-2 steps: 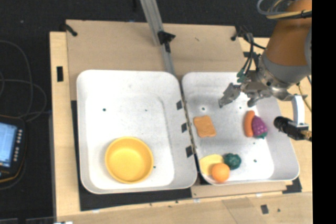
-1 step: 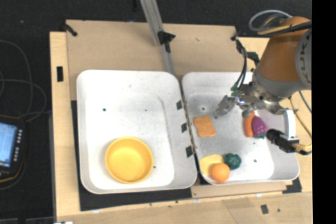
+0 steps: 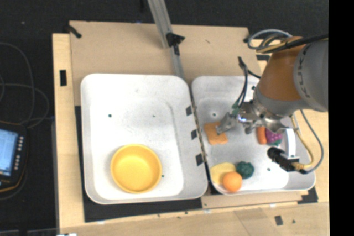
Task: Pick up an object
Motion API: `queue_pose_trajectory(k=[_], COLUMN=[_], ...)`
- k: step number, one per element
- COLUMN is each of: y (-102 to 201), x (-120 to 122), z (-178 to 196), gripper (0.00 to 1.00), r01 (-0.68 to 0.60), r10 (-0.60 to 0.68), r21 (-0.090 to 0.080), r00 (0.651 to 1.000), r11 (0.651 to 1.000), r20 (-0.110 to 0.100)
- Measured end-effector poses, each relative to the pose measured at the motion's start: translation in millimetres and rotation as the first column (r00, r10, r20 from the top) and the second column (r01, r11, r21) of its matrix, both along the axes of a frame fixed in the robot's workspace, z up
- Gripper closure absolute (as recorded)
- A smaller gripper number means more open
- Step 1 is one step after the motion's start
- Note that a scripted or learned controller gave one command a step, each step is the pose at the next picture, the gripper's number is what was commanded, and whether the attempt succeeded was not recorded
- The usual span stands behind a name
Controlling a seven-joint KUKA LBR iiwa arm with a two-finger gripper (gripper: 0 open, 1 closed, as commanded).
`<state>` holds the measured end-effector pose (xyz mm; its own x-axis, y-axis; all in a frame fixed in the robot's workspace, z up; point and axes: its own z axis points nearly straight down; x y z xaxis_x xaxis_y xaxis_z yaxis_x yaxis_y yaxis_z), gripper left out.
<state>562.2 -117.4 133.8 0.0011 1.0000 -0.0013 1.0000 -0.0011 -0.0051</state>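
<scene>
My gripper [image 3: 225, 125] hangs low over the right bin [image 3: 213, 94], at its left-middle. Its tip is right at the upper right edge of an orange block [image 3: 213, 135] lying on the bin floor; I cannot tell whether they touch. Nothing visibly hangs from the gripper. Near the bin's front edge lie a yellow object [image 3: 220, 169], an orange ball [image 3: 232, 181] and a dark green object [image 3: 245, 169]. A small orange piece [image 3: 261, 135] and a magenta piece [image 3: 273, 136] sit partly under the arm's wrist.
The left bin [image 3: 133, 102] holds a yellow bowl [image 3: 136, 168] at its front. A grey metal pole [image 3: 157, 5] slants down from the top to the gap between the bins. Cables loop around the arm at the right.
</scene>
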Motion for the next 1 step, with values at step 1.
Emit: queue_pose_trajectory(k=[1], y=[-0.3], x=[2.6], z=[14.7], gripper=[1.0], r01=[0.003], r10=[-0.003], r21=[0.002], r00=[1.0], r11=[1.0], r20=[0.009])
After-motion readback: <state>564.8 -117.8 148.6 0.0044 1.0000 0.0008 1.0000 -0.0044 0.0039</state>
